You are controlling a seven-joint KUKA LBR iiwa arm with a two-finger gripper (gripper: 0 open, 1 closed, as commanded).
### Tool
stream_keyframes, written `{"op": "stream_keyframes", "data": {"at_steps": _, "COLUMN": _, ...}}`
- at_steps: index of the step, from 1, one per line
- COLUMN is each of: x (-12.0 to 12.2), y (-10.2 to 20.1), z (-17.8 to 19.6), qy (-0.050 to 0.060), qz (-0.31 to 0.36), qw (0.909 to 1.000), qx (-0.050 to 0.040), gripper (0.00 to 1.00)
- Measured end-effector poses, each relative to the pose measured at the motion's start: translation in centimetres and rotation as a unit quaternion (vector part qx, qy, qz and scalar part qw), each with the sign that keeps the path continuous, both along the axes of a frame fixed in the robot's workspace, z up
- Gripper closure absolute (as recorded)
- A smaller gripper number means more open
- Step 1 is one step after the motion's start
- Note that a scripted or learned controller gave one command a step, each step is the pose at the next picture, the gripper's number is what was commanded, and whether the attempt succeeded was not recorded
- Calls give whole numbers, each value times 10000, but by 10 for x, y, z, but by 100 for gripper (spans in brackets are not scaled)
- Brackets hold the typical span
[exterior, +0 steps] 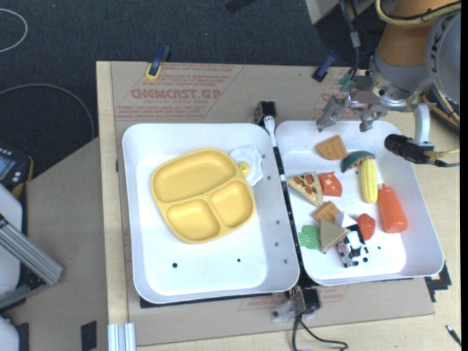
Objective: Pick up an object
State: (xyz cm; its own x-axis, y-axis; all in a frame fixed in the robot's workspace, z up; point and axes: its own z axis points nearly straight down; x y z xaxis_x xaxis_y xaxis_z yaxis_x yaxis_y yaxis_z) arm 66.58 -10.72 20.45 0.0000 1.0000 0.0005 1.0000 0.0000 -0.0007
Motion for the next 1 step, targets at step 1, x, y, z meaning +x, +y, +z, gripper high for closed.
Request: {"op": "stream_keyframes", "data": {"at_steps": 1, "x": -4, "y": 0, "z": -43, "qy": 24, "qz": 1, "qw": 10000, "qx": 1, "gripper": 0}}
